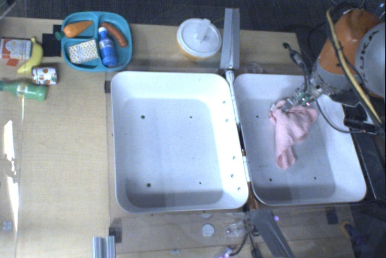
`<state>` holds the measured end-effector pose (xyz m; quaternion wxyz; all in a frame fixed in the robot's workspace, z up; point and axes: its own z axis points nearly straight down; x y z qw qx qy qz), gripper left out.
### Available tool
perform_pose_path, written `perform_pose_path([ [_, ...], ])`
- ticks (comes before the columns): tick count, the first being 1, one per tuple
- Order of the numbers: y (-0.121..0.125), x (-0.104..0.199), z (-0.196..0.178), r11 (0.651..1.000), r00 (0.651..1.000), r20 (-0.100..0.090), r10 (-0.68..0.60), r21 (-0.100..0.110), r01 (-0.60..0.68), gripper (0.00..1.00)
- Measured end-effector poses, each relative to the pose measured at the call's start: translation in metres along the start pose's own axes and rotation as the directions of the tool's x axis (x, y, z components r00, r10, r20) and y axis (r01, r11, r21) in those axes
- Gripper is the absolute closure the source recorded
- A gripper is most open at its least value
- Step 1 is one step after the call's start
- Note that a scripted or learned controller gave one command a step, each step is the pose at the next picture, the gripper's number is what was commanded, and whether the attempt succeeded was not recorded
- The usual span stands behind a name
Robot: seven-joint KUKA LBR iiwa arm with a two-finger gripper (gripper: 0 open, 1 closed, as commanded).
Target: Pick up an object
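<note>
cloth (289,133), pink and crumpled, lies in the right bin (344,187), trailing toward six o'clock from its top edge. gripper (304,97) sits at that top edge, about one o'clock of the heap, fingers seemingly pinching a raised fold, likely so it lifts clear.

Blue tray (123,40), lidded cup (199,38), banana (33,56)

Two shallow white plastic bins (172,85) (338,190) are sitting on the wooden worktop (60,160), one crumpled pink cloth (289,130) is lying inside, one blue divided tray (123,40) and one round white lidded cup (199,38) are standing behind
</note>
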<state>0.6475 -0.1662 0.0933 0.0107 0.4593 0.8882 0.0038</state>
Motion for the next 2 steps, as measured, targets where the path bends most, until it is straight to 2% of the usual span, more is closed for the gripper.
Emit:
perform_pose_path([
  [1,-0.001,0.000,0.001,1.000,1.000,0.001,0.000,0.001,0.000,0.00],
  [2,-0.009,0.073,0.000,0.999,0.999,-0.005,-0.039,0.002,0.039,0.00],
])
